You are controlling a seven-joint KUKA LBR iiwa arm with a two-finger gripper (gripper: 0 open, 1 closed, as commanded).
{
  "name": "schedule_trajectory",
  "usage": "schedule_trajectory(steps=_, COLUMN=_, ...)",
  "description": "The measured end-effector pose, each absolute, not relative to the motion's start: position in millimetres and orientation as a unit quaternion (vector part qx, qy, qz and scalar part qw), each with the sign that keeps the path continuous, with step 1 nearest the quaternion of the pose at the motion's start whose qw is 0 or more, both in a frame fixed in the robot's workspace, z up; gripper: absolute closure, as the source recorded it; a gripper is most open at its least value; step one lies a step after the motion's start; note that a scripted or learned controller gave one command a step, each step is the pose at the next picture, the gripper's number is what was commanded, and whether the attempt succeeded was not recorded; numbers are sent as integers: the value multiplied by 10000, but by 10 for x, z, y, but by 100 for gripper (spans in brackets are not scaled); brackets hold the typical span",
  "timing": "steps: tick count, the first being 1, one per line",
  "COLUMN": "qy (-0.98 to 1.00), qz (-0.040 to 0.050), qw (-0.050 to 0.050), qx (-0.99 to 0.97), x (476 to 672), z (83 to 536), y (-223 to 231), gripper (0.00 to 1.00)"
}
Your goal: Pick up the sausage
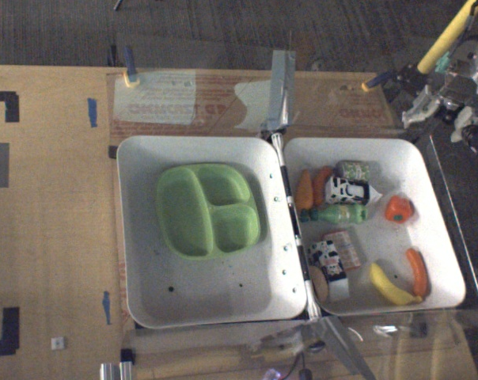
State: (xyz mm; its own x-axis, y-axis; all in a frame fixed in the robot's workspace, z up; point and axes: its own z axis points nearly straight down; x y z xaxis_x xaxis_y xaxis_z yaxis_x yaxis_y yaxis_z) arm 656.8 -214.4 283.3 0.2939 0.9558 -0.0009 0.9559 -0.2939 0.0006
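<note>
Sausage (417,271) lies in the right bin (441,212) at approx. 5 o'clock, near the rim, just beside a banana (392,286). A tomato (398,209) sits at 3 o'clock; a carrot (305,189), bottle (342,214) and cartons crowd the 9 o'clock side. Left bin (144,267) holds a green tray (209,210). Gripper (429,105) is off the bins at 1 o'clock — well apart from the sausage; open or closed, can't tell.
</note>
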Motion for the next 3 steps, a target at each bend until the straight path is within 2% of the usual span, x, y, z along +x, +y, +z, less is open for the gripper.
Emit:
schedule_trajectory(steps=1, qy=5631, qz=-11, qw=-15, qx=8264, x=6303, z=1177, y=-2032, gripper=0)
schedule_trajectory(steps=2, qy=5246, qz=2, qw=-14, qx=8514, x=6636, z=1219, y=-2063, gripper=0)
schedule_trajectory(steps=3, qy=4527, qz=14, qw=-34, qx=8917, x=6497, z=1061, y=-2019, gripper=0)
